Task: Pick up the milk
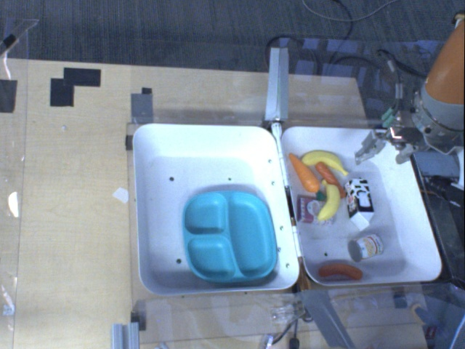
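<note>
Hanging open over the right bin's (429, 257) far right corner: gripper (386, 149), fingers spread, nothing between them. Lying in the middle of that bin, below the gripper and apart from it: milk (359, 197), black-and-white carton. Sitting just left of the milk: two bananas (326, 182), two carrots (306, 173), small red packet (308, 210). Resting nearer the front: can (366, 247) on its side, then sausage (340, 271). Sitting in the left bin (156, 195): blue tray (229, 235).
</note>
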Robot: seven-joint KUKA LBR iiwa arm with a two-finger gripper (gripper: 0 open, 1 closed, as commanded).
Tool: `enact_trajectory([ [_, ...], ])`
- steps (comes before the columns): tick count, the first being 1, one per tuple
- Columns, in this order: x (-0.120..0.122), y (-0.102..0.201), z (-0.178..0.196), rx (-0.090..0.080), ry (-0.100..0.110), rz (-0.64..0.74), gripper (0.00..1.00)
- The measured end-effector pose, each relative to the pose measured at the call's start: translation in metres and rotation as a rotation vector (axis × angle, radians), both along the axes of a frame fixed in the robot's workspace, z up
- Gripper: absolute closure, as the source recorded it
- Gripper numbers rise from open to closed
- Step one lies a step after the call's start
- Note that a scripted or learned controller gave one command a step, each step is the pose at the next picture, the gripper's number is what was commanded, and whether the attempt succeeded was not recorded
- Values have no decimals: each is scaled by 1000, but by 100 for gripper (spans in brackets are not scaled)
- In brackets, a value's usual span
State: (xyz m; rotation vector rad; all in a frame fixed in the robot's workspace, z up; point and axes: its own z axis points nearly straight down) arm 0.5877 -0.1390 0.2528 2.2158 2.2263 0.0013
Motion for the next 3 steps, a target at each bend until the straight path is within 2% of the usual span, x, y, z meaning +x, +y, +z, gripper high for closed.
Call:
enact_trajectory([
  [1,-21,12,-110,0,-2,-55,0],
  [2,-31,20,-140,-15,-41,-51,0],
  [3,-18,-24,-162,-5,-15,-60,0],
])
